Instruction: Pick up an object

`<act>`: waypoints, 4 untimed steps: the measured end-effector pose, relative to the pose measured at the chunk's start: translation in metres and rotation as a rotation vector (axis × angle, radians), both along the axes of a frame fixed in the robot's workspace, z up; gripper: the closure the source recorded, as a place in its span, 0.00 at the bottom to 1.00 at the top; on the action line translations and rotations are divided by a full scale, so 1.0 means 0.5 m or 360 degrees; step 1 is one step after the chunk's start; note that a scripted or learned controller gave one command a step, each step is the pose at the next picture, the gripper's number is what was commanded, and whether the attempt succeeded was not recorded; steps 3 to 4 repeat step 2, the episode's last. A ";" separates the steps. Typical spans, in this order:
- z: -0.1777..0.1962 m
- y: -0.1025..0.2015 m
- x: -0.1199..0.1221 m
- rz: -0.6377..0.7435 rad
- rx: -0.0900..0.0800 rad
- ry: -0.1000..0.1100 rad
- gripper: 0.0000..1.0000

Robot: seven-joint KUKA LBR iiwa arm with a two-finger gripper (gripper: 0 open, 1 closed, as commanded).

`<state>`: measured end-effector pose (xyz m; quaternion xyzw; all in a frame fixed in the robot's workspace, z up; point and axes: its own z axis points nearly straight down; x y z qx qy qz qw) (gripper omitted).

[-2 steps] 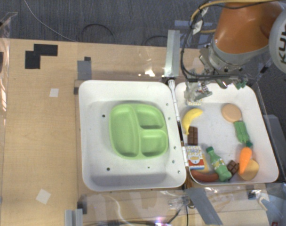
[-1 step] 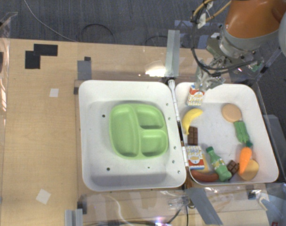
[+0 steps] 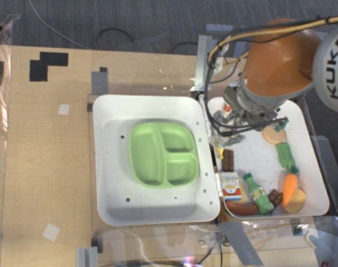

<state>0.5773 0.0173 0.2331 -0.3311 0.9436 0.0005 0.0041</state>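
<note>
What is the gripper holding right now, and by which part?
It cannot be told. The gripper sits low over the upper left of the right bin, under the orange wrist, and whatever may be in its grip is hidden from the camera.

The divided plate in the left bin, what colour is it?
Light green, plain, no pattern. The divided plate shows clearly in the camera view, lying in the left bin.

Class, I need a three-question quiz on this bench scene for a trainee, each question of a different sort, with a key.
1. True or false: the green divided plate lies in the left bin.
2. Which bin is the arm over? A left, B right.
3. Fill in: the carrot lies near the right bin's ____ corner.

Key: 1 true; 2 B; 3 lower right.
</note>
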 end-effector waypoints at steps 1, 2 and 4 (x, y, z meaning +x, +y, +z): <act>0.135 -0.213 -0.083 0.0065 -0.0014 -0.0015 1.00; 0.285 -0.134 0.085 -0.0180 -0.0001 -0.0013 1.00; 0.285 -0.134 0.085 -0.0180 -0.0001 -0.0013 1.00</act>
